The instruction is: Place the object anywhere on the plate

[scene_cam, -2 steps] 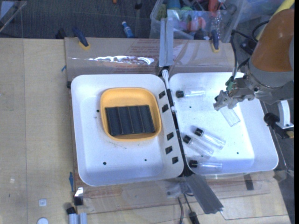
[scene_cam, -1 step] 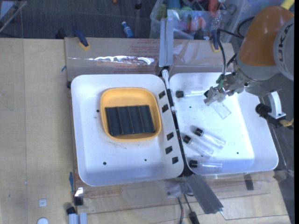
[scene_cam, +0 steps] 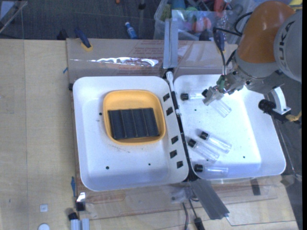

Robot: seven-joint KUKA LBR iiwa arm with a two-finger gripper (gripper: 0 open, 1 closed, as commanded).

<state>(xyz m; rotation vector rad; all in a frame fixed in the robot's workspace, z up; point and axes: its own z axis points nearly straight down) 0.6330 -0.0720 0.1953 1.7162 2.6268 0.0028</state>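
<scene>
Hovering over right bin, gripper; finger state unclear. Vial just beside, long axis diagonal.

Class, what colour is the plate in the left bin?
Yellow-orange plate, seen in the camera view.

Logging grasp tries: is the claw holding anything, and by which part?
Cannot be told: the claw sits over the right bin, beside a clear vial.

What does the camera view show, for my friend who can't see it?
A robot arm's hand hangs over the right bin, which holds clear vials with black caps. The left bin holds a yellow plate bearing a dark ridged block.
</scene>
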